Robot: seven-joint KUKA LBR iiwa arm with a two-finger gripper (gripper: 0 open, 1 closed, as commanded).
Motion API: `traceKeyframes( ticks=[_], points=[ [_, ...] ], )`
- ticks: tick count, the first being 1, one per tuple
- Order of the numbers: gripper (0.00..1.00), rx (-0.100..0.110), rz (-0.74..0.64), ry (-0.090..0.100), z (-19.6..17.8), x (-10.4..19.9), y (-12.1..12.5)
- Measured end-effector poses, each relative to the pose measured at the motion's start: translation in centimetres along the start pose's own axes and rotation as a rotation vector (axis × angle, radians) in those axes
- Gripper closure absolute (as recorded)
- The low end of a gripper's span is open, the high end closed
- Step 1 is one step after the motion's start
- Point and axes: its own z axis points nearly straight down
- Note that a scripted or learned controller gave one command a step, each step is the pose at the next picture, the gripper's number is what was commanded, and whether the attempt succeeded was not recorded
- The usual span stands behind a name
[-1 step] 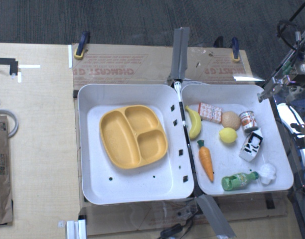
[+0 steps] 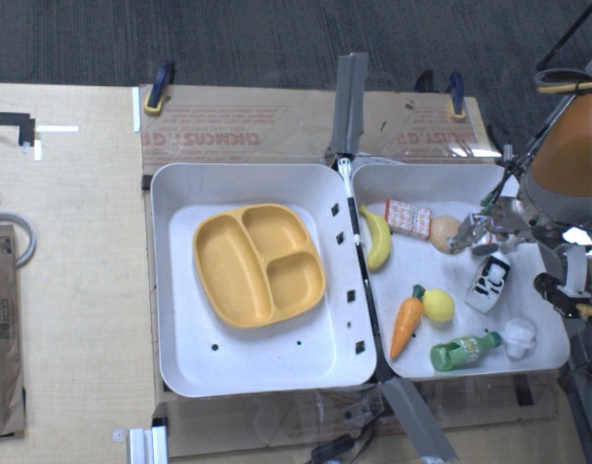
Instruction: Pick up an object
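Metal fingers (image 2: 473,232) hover over the right white bin (image 2: 557,351), their opening unclear, nothing visibly held; a tan round object (image 2: 443,231) sits just beside, awaiting pickup.

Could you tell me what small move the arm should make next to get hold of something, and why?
Probably a short descent straight down: the gripper hovers over the right bin, beside the tan round item and just above the white and black bottle, with nothing visibly between its fingers yet.
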Motion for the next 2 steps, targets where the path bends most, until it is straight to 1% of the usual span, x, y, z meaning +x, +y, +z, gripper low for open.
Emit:
traceKeyframes(
  ticks=[1, 2],
  points=[
    [0.0, -0.015, 0.017, 0.012, 1.2, -2.1, -0.5],
    [0.0, -0.027, -0.083, 0.0, 1.2, -2.4, -4.9]
  ],
)
